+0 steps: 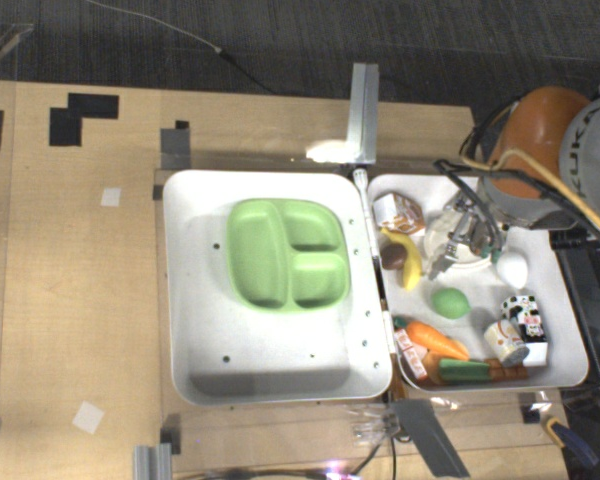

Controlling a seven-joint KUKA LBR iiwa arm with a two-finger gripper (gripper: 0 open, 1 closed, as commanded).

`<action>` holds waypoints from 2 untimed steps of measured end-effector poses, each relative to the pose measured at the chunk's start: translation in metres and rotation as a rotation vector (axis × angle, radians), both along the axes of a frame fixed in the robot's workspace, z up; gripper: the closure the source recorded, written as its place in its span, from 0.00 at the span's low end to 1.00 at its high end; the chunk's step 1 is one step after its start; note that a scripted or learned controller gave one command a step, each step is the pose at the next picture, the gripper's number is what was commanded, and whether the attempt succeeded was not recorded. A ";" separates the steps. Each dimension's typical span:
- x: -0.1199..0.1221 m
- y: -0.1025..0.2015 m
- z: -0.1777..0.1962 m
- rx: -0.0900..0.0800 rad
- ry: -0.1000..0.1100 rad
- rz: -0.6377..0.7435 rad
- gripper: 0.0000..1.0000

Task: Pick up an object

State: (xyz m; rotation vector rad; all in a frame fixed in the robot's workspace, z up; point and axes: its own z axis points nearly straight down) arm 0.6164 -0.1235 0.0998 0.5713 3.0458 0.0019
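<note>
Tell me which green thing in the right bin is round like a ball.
The green ball in the middle of the right bin, just below the gripper. The other green thing, beside the carrot, is long and dark.

Robot lab, wooden bench (pixel 70 298), twin white bins (pixel 195 368)

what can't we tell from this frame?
- Gripper, camera view: too small and blurred to tell whether it grips anything.
- White object under the gripper: mostly covered by it, identity unclear.
- Brown-labelled item above the banana: label too small to read.
- Orange item and green item in the right bin: overlapping, and the packet beside them is partly hidden.
</note>
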 end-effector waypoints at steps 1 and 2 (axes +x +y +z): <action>-0.056 0.021 0.002 0.002 -0.002 -0.060 0.00; -0.116 -0.023 0.001 0.006 -0.007 -0.262 0.00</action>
